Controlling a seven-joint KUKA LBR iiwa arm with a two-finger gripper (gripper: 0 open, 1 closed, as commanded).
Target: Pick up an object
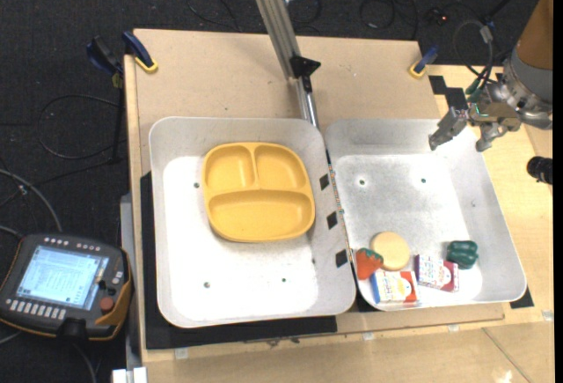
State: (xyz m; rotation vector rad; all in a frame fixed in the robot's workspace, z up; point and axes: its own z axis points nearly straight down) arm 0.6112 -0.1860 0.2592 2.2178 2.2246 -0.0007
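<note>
My gripper (464, 134) hangs open over the far right edge of the right bin (413, 187), with nothing between its fingers. All the small objects lie well below it, along that bin's near edge: a red strawberry-like piece (367, 261), a round tan cookie (391, 249), a red, white and blue packet (394, 287), a second small carton (435, 271) and a green vegetable piece (463, 253).
A yellow divided plate (259, 191) rests in the left bin (189, 276). A metal pole (274, 7) slants up from between the bins. A teach pendant (62, 284) sits on the floor at the lower left. Clamps (139, 51) grip the bench's far corners.
</note>
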